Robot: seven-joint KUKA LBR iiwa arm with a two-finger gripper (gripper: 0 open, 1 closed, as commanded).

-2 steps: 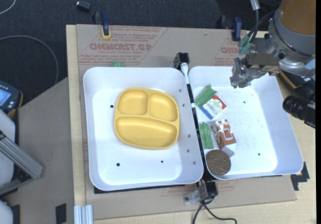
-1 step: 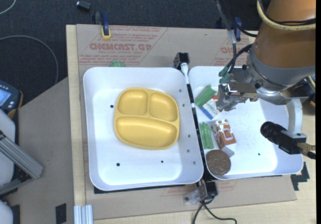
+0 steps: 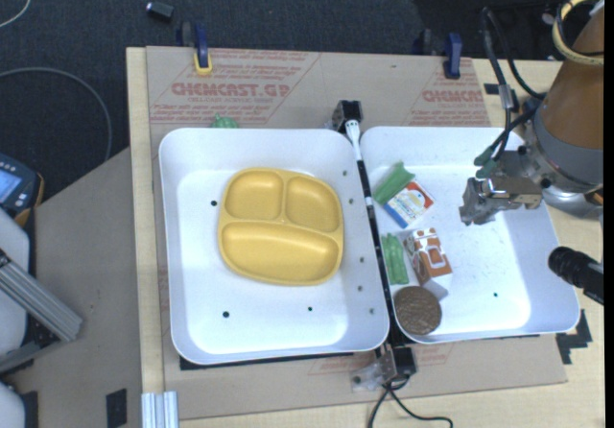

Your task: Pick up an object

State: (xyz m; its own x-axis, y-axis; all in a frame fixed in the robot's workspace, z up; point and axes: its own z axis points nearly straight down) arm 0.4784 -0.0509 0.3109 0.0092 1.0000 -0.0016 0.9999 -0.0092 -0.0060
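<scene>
My gripper [image 3: 477, 208] hangs over the middle of the right bin [image 3: 499, 297], right of the objects there. Nothing shows between its fingers. Along the bin's left side lie a green packet [image 3: 392, 182], a white and red packet [image 3: 410, 203], a green stick-shaped item [image 3: 394, 258], a brown and white packet [image 3: 429, 254] and a round brown disc [image 3: 418, 310] at the near left corner. The left bin [image 3: 187, 253] holds a yellow divided plate [image 3: 281, 225].
A black bar [image 3: 363, 188] runs along the seam between the two bins. The bins sit on a cardboard-covered board [image 3: 288, 81] held by blue clamps at the back. A small green piece [image 3: 224, 122] lies behind the left bin.
</scene>
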